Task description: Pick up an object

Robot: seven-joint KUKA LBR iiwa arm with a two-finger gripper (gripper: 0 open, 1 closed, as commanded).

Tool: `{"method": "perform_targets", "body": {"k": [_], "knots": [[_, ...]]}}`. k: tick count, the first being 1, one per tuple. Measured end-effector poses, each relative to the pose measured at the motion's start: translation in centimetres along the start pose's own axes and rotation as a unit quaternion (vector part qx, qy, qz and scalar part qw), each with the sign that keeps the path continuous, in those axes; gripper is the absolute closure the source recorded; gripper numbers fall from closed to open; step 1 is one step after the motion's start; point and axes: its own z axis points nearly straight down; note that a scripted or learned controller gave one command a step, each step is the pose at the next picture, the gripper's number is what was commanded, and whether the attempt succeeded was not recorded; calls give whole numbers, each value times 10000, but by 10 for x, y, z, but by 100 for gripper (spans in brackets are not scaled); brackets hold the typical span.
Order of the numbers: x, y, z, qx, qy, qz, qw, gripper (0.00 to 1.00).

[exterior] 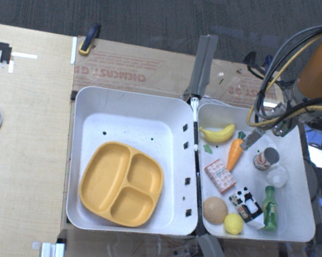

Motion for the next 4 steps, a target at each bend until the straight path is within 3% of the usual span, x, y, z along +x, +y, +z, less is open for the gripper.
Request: {"method": "perform_targets", "body": {"k": [1,2,3,4], "knots": [[11,28,94,-1,6,-1037,9946,0],[96,-39,20,0,16,-1908,9816,0],[95,-39,11,-7,6,-1887,9820,100],[95,-39,11,-6,7,-1890,9820,0]]}}
